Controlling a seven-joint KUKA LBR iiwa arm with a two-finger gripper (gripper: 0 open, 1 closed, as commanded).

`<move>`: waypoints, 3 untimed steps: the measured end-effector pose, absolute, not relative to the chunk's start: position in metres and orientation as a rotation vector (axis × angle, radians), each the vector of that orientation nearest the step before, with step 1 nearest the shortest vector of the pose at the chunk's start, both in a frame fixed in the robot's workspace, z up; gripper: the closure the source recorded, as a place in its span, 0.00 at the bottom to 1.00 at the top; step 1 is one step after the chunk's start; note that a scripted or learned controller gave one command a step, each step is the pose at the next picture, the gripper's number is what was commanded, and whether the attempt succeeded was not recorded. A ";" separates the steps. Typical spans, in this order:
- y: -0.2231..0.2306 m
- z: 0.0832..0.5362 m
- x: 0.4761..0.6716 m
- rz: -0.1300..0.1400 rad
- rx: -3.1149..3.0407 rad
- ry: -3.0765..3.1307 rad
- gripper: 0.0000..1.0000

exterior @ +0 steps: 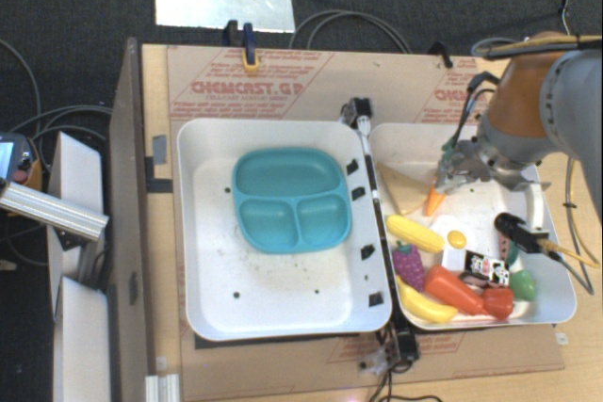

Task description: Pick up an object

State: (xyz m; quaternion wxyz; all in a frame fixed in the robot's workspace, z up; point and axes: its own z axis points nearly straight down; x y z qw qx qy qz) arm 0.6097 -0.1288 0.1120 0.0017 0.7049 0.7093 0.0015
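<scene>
In the right bin (556,304), my gripper (447,180) reaches down into the back half. A small orange carrot (433,201) lies just below and left of its tip, touching or nearly touching it. Nearer the front of the same bin lie a yellow corn-like piece (415,233), purple grapes (408,266), a banana (425,306), a red-orange pepper (455,289), a red tomato (498,301), a green piece (524,285), a small yellow piece (456,240) and a black-and-white box (485,269).
The left bin (212,231) holds a teal divided plate (290,200). A black-clipped wall (369,202) separates the two bins. The arm's grey and orange body (542,104) hangs over the right bin's back right corner.
</scene>
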 end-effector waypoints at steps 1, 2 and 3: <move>-0.097 0.095 0.557 -0.003 2.223 2.227 1.00; 0.001 0.200 0.571 0.019 2.200 2.234 1.00; -0.065 0.184 0.592 0.002 2.221 2.217 1.00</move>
